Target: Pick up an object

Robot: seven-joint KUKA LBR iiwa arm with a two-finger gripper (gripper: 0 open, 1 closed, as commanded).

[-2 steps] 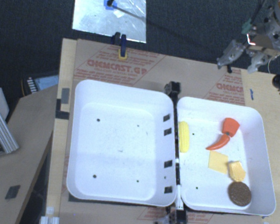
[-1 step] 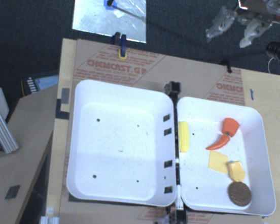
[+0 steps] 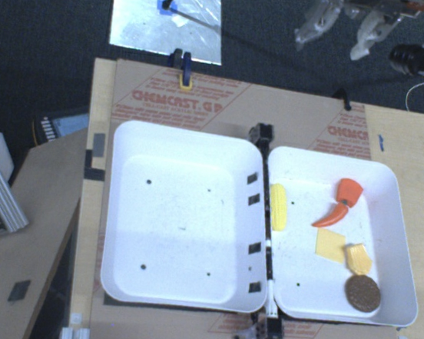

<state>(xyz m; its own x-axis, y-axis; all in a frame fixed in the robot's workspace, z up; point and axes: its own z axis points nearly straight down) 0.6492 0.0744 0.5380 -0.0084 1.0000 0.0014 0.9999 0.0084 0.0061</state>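
Yellow corn cob (image 3: 278, 206) lengthwise along right bin's (image 3: 403, 221) left wall, claw (image 3: 342, 33) apart

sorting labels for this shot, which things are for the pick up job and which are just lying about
For the job: claw, open above the bench; corn cob, carrot, cheese slice, yellow chunk, brown cookie, right bin.

Lying about: left bin, foil sheet, yellow clamp.
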